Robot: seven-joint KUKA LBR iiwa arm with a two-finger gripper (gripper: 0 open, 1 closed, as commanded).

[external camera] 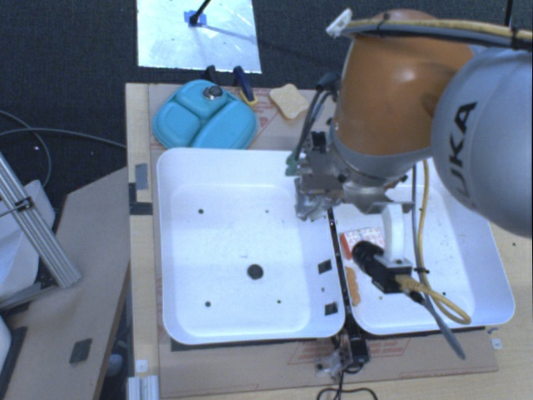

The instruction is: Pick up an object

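The grey arm with its orange band reaches in from the right and hangs over the seam between the two white bins. My gripper (311, 200) points down at the back of that seam, above the left bin's (179, 223) right rim. In the right bin (491, 290), just below the gripper, lie a red-and-white patterned packet (367, 235) and a small orange piece (352, 287). The arm hides much of that bin. A small dark disc (255, 271) lies on the left bin's floor.
Behind the bins sit a blue divided plate (206, 117), a tan sponge-like piece (289, 101) and a blue-handled tool (244, 82). A yellow cable (433, 294) and a black fitting (379, 267) trail from the arm over the right bin. A metal frame (33, 232) stands at the left.
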